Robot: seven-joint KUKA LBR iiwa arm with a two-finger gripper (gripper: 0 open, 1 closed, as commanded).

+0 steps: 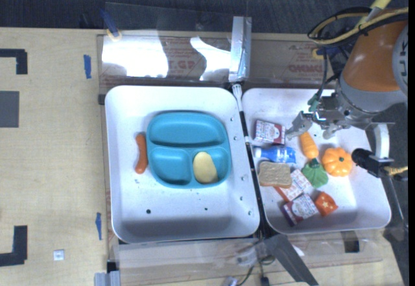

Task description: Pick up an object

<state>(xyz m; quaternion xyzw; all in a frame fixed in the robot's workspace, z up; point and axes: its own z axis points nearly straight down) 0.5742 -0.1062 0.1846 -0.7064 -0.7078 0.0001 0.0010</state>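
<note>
On the left of the wooden worktop [45,168] stands the left white bin [130,213]. In it lies an orange sausage [141,152], just beside the left edge of a blue divided tray [185,132]. A yellow, potato-like piece [205,166] lies in the near right compartment of this tray.

The right white bin [363,213] holds many small things. Near its left wall there is a red and white packet [268,131], a blue and white tube [277,154] nearer to us, and then a slice of bread [275,174]. More red and white packets [299,199] lie at the near side, with a red piece [325,203] just to their right. In the middle are a small carrot [309,145], a green leafy piece [316,173] and, to the right, an orange pumpkin [337,161].

The arm [373,64] comes in from the right and far side, with its wrist bent down over the far part of the right bin. The end effector [311,119] hangs just above the far end of the carrot. I cannot tell how wide its opening is, and no object is seen in it.
</note>
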